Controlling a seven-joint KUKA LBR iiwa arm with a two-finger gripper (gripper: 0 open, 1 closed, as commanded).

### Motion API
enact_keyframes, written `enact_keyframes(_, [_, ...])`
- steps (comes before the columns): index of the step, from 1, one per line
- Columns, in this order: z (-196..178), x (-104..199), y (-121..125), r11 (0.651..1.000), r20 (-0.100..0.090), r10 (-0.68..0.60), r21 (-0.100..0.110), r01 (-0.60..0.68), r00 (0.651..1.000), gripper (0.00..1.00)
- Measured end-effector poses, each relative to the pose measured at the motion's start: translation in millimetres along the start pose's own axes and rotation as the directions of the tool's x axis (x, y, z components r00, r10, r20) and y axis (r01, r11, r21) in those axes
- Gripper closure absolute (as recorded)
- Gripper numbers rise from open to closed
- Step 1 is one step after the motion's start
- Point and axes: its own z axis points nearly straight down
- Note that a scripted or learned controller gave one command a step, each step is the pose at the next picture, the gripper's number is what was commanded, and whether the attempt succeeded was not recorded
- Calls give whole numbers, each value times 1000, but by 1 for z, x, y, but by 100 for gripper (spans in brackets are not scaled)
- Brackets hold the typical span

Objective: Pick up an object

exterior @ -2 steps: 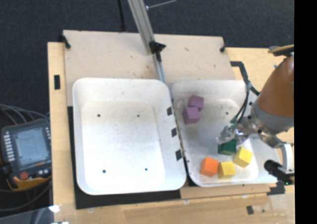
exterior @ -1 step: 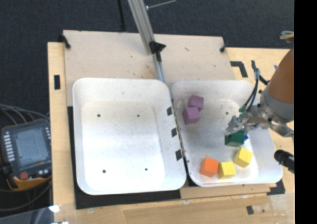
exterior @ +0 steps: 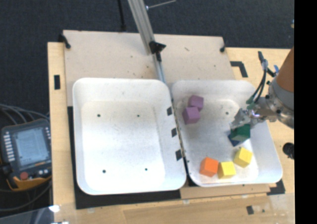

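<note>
My gripper (exterior: pixel 243 121) hangs over the right side of the right bin (exterior: pixel 218 88), reaching in from the right edge. Directly under its tip sits a green block (exterior: pixel 241 132), tilted, with a blue piece (exterior: pixel 236 140) showing at its lower left. The gripper touches or nearly touches the green block's top; a grip on it cannot be made out. Two purple blocks (exterior: pixel 195 101) (exterior: pixel 191 114) lie close together at the bin's upper left. An orange block (exterior: pixel 209 166) and two yellow blocks (exterior: pixel 227 169) (exterior: pixel 243 157) lie along the bin's near edge.
The left bin (exterior: pixel 81 119) stands beside the right one, a narrow gap between them. A slanted metal pole (exterior: pixel 141 17) rises from behind the bins. A teach pendant (exterior: pixel 27 148) lies off the bench at the left.
</note>
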Motion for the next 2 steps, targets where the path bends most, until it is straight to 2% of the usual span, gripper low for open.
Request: enact_keyframes(2, [10, 105, 35, 1000, -1, -1, 4, 1, 1000, 100])
